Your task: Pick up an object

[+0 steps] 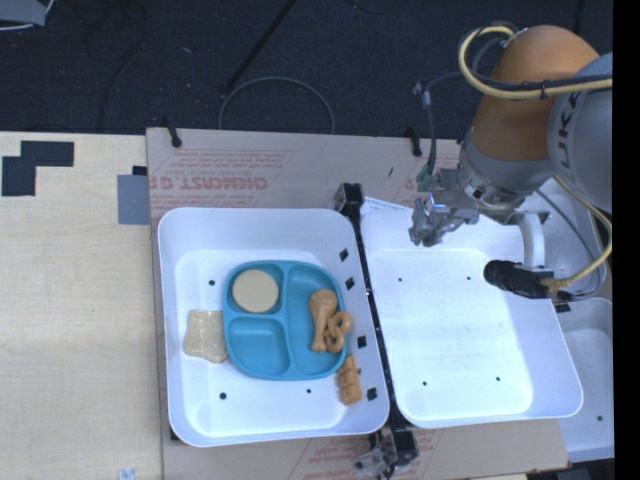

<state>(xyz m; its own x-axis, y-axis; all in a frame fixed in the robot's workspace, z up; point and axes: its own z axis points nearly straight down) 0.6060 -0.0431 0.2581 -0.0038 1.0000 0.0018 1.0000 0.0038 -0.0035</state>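
Observation:
A blue divided plate lies in the left bin. A round tan cracker sits in its upper left compartment, and a twisted brown pretzel-like piece in its right one. A pale bread-like piece rests on the bin floor at the plate's left edge. A small orange-brown piece lies just below the plate's right corner. My gripper hangs over the far left corner of the right bin, well apart from all these objects, with nothing visible between its fingers.
A black divider with clips runs between the two bins. A black cylindrical part juts over the right bin's right side. Cables loop around the arm above the wrist. Cardboard lies under both bins.

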